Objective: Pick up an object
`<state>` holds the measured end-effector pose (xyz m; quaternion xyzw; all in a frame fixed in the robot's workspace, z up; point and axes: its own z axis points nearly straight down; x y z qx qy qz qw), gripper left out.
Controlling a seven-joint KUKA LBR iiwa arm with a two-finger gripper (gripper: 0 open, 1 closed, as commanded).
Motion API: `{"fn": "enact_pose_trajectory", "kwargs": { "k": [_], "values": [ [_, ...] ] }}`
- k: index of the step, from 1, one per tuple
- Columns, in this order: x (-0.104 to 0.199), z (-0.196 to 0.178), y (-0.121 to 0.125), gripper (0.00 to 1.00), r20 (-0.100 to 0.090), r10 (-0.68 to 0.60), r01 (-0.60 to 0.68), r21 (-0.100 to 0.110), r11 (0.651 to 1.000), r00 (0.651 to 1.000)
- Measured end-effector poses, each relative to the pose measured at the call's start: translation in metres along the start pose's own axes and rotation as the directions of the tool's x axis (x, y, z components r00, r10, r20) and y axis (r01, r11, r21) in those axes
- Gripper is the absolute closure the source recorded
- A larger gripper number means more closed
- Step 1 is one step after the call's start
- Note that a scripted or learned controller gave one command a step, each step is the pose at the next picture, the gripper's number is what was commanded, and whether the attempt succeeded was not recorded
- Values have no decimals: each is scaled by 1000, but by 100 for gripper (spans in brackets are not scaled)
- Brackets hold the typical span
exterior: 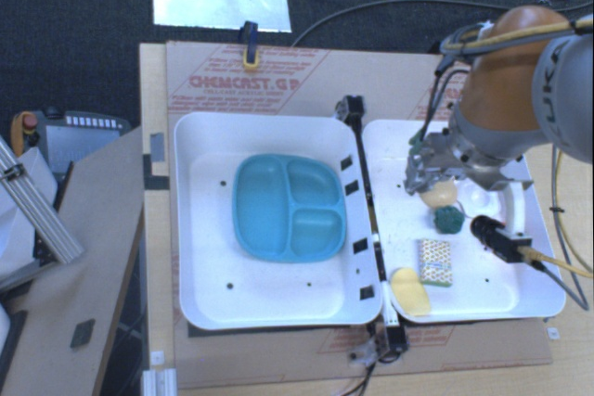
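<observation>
Nothing lifted yet; grasp and lift remain.
Right bin (534, 297), near edge: yellow piece (410, 291), patterned block (434, 261), both resting on floor.
Mid bin: green ball (449, 219), cream lump (440, 195), likely target, just below gripper (422, 173).
Claw opening: cannot tell.
Arm (520, 88) enters from right, wrist angled down over bin.
Left bin: blue tray (288, 207).

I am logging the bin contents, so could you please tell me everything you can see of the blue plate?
The blue plate is a light blue, rounded-square tray that looks like smooth plastic, split by raised ridges into three compartments: one large on the view's left and two smaller on the right. It lies flat and right side up near the middle of the left bin, slightly turned. Nothing rests in it or touches it.
</observation>
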<state>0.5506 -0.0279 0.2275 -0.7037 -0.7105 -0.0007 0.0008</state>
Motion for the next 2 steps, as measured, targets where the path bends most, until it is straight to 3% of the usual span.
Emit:
{"fn": "enact_pose_trajectory", "kwargs": {
  "k": [2],
  "values": [
    [102, -2, -32, 100, 0, 0, 0, -2, 1000, 1000]
  ]
}}
